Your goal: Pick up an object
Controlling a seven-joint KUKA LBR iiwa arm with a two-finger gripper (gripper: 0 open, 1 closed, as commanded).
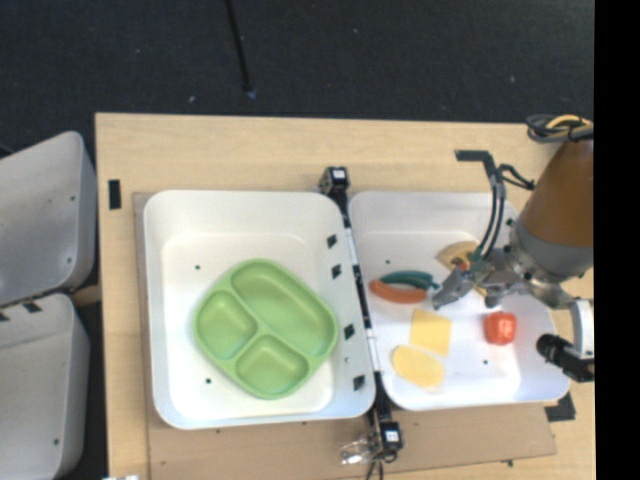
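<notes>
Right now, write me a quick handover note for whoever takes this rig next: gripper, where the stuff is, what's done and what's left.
Gripper: low in the right bin, at its middle, beside the orange and green tool. Whether it is open or shut is not clear from this view.
Right bin also holds a yellow square block, a yellow rounded piece and a small red piece, all lying loose on the floor of the bin.
Left bin: a green divided plate.
Done: nothing visibly lifted.
Left: grasp one object and raise it; the tool looks nearest.

Right bin (400, 218) crowded near arm (560, 203); its far-left corner open.
</notes>
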